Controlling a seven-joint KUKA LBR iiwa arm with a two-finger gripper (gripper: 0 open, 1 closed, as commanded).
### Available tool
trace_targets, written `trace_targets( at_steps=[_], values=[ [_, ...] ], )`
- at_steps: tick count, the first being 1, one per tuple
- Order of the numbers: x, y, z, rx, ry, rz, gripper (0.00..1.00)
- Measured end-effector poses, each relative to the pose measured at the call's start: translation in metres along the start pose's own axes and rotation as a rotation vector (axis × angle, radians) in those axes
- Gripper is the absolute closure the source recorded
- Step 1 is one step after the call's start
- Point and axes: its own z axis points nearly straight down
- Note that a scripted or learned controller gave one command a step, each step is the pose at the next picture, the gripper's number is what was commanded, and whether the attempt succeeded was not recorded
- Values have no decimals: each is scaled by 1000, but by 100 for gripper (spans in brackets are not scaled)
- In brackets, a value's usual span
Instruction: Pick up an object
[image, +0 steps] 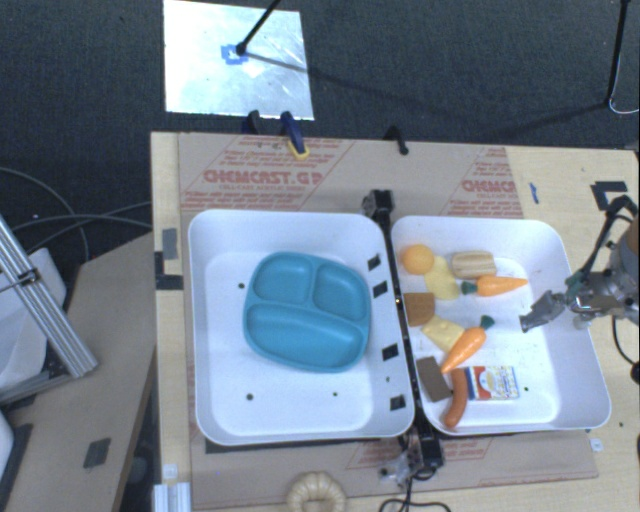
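Orange carrots (465, 349) left of gripper (545, 310)

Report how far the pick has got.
Nothing is picked yet. The gripper sits over the right bin near its right side, with nothing visibly held. The toy foods, including two carrots, an orange and a sausage, lie in that bin. Reaching, grasping and lifting one remain.

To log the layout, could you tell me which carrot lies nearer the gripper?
The upper carrot, beside the bread roll; the other carrot lies lower, farther from the gripper.
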Motion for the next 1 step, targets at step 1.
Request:
trace_targets(
  at_steps=[1],
  values=[
    [-7, 0, 60, 5, 2, 2, 0]
  ],
)
